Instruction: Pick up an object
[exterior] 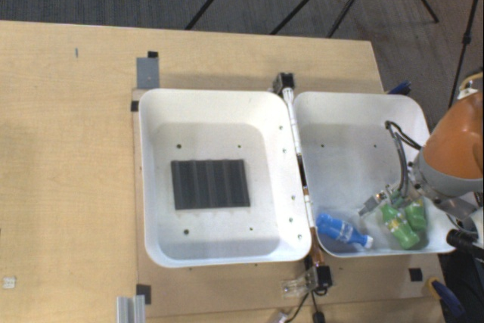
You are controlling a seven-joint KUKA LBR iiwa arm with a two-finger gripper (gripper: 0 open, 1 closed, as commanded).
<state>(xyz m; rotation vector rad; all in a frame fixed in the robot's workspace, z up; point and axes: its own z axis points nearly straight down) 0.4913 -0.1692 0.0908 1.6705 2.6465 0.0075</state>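
Tool down in the right bin, right over the green thing

You've got the tool (392,202) at the near right corner of the right bin (344,125), touching or just above the green object (404,227); can't tell from this angle if it's wide, narrow or actually gripping. A blue object (342,231) lies just beside it, and a dark ribbed pad (210,184) sits in the left bin (151,163). Looks like the grasp step: I'd say next you need a firm close, then a straight lift.
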